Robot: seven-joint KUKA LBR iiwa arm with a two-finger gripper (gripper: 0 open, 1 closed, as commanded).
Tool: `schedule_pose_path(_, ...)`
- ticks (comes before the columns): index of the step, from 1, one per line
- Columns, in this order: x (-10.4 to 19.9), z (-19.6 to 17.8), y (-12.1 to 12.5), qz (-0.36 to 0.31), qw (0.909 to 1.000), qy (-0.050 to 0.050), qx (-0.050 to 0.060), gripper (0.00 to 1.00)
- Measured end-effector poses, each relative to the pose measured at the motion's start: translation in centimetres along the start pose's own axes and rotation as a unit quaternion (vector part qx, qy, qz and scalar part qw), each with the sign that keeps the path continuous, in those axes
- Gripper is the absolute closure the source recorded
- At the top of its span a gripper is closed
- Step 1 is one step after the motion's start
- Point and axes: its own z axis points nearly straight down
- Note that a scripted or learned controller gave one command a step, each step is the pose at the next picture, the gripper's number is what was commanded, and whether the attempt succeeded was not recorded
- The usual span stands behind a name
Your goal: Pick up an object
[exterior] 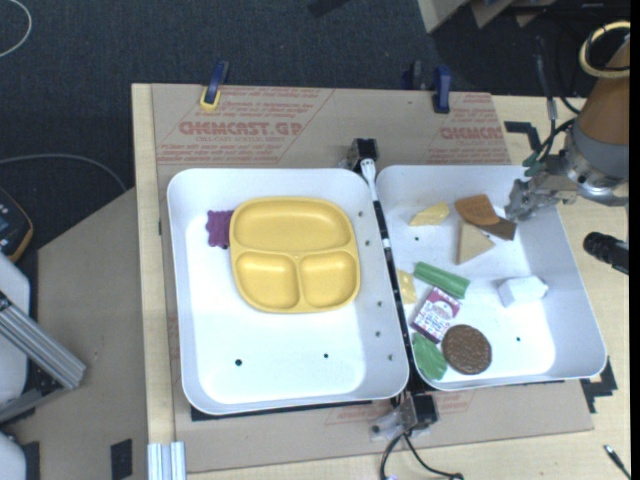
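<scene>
Two white bins sit side by side on a cardboard sheet (300, 118) printed in red with "CHEMCAST G.P" at upper left and a partly hidden "CHEMCAST" at upper right; a yellow-tipped clamp (212, 90) and a blue clamp (441, 88) pin its far edge. The left bin (290, 368) holds a yellow three-compartment tray (295, 253), with a purple item (218, 227) touching the tray's left edge. The right bin (560, 338) holds a pale yellow piece (432, 214) near its far left, a brown piece (478, 209) beside it, a tan wedge (472, 245) just below that, a green stick (441, 278), a packet (435, 318) with pink and white print too small to read, a round brown disc (467, 349), a green shape (429, 358) under the packet and disc, a small yellow bit (406, 286) by the left wall, and a white block (521, 290) well apart to the right. The gripper (524, 206) hangs low over the right bin's far side, just right of the brown piece, its tip close to a dark brown edge there; it cannot be told whether it grips anything.
</scene>
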Motion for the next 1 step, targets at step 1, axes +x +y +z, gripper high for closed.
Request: schedule_pose_path(1, -0.08, -5.48, 0.23, 0.000, 1.0000, 0.000, 0.000, 1.00)
